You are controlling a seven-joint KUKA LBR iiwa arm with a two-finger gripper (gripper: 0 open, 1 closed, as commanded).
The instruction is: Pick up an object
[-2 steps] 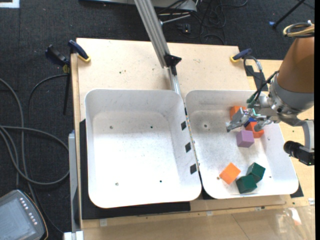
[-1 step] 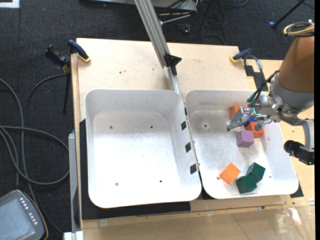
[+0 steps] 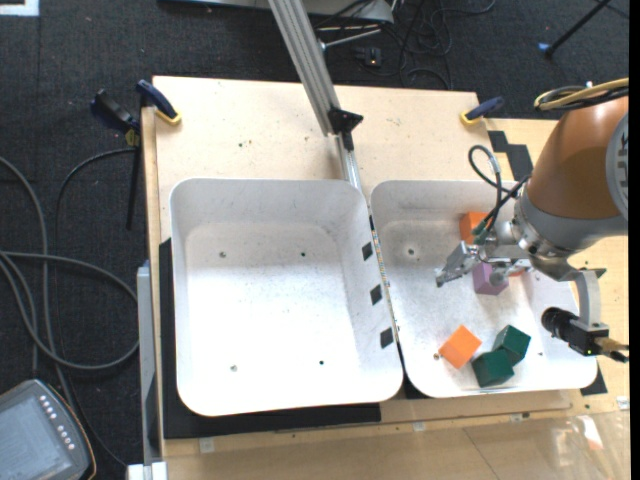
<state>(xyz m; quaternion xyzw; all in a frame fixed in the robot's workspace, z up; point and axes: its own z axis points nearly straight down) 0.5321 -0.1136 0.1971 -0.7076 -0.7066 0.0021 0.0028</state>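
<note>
A grey-and-orange arm (image 3: 580,173) reaches in from the right over the right bin (image 3: 415,230), its gripper (image 3: 462,266) low above the bin floor. One metal finger (image 3: 450,268) juts out to the left, bare at its tip. A purple block (image 3: 489,276) sits right against the gripper's base, partly hidden by it. Whether that block is pinched or merely beside the tool cannot be told from here, nor how far the gripper is spread.

An orange block (image 3: 472,226) peeks out just behind the wrist, towards the bin's far side. Nearer the front rim lie three more pieces: an orange cube (image 3: 460,347), and just to its right two dark green blocks (image 3: 512,341) (image 3: 493,368), touching each other, the second hard against the rim.

The left bin (image 3: 200,268) adjoins the right one along a shared edge marked with black tape squares. Both rest on a pale board (image 3: 250,118) clamped at its far corners. A slanted metal rail (image 3: 305,43) runs down to the seam between the bins.
</note>
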